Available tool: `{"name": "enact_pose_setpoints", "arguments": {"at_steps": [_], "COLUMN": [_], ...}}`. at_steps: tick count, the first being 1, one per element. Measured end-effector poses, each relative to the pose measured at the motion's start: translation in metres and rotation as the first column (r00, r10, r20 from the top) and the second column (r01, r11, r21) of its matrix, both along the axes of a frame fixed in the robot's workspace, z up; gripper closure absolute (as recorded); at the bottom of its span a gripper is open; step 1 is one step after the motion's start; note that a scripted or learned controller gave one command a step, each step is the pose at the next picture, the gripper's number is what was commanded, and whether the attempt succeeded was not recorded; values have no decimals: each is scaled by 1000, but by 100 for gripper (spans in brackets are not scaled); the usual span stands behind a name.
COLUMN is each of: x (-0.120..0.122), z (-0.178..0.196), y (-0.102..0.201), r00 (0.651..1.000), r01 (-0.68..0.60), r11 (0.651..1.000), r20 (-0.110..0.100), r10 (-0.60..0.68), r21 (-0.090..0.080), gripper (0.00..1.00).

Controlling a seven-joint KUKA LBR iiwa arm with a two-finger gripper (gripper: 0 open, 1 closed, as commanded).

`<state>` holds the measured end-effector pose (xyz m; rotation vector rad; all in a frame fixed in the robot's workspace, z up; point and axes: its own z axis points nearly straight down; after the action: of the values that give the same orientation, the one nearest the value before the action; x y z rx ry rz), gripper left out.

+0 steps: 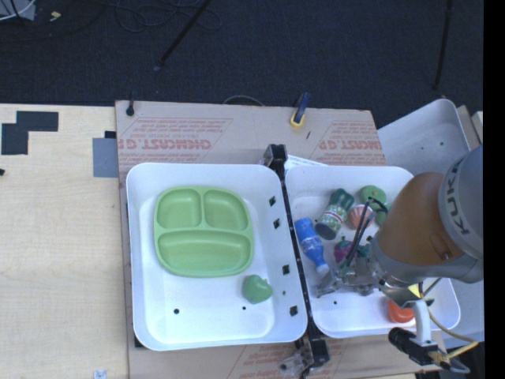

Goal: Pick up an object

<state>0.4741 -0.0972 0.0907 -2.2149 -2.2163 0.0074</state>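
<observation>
I see the gripper [345, 279] low in the right bin [359, 332], just beside a blue bottle [310, 243]. Green divided plate [203, 231] and small green object [256, 289] lie in the left bin [158, 322]. Orange object [399, 312] under the arm.

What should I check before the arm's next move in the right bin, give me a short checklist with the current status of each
1. Gripper down inside the right bin: ok.
2. Object seen between its fingers: cannot tell.
3. Blue bottle right beside the gripper, within reach: ok.
4. Cluster of small items apart from each other: not ok, they are bunched together.
5. Orange object fully visible: not ok, the arm covers part.
6. Green tray and green lump sit in the left bin, away from the arm: ok.
</observation>
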Motion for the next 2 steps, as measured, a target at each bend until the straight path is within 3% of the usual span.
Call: {"name": "enact_pose_setpoints", "arguments": {"at_steps": [1,2], "x": [-1,-1], "z": [-4,7], "y": [0,-2], "r00": [1000,1000], "r01": [5,13], "r11": [1000,1000], "r20": [5,5], "r10": [-5,-13], "r21": [-1,-1], "gripper": [0,100]}}
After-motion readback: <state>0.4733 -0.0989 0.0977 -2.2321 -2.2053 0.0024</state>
